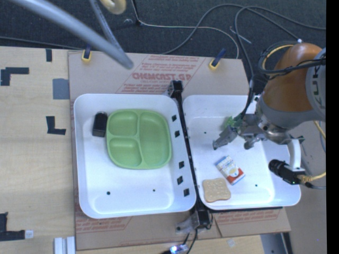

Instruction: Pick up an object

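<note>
Sitting in the left bin (85,157), a small black block (99,125) touches the left edge of a green divided plate (139,139). Right of centre, the right bin (206,112) holds a toast-like slice (216,190) near its lower edge and a small carton (230,170) just above. Further right the gripper (235,140) hovers over the bin, fingers spread apart, with nothing between them

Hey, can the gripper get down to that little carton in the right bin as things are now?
Probably yes. The carton lies flat on the floor of the right bin, apart from the toast slice, and the gripper hangs just above and beside it, with nothing between them.
</note>
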Robot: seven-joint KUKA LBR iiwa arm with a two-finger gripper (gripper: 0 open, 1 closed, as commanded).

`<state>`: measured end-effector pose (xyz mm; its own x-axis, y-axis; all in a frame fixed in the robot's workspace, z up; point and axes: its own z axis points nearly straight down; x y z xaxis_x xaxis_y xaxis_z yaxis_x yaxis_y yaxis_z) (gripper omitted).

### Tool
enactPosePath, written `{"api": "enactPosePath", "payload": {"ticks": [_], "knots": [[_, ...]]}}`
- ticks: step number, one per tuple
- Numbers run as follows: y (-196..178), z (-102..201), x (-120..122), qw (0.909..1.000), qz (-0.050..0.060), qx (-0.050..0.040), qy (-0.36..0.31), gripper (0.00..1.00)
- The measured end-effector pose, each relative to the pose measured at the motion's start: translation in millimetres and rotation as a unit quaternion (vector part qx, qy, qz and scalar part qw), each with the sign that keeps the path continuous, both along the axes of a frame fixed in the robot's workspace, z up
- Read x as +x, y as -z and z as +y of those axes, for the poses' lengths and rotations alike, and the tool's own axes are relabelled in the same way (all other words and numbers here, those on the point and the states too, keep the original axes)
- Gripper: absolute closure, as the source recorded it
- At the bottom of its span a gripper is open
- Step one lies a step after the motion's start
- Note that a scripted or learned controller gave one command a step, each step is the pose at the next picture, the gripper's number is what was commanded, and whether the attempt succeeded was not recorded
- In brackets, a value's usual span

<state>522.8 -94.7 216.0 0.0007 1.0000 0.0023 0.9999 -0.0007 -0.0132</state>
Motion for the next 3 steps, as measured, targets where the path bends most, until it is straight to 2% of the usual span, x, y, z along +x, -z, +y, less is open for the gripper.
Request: {"api": "enactPosePath", "payload": {"ticks": [1, 2, 3], "knots": [[-5, 0, 3, 1.0, -0.006, -0.0006, -0.001, 0.0], [59, -2, 1, 1.0, -0.003, -0.001, 0.0, 0.0], [104, -6, -3, 1.0, -0.003, -0.0009, 0.0, 0.0]]}}
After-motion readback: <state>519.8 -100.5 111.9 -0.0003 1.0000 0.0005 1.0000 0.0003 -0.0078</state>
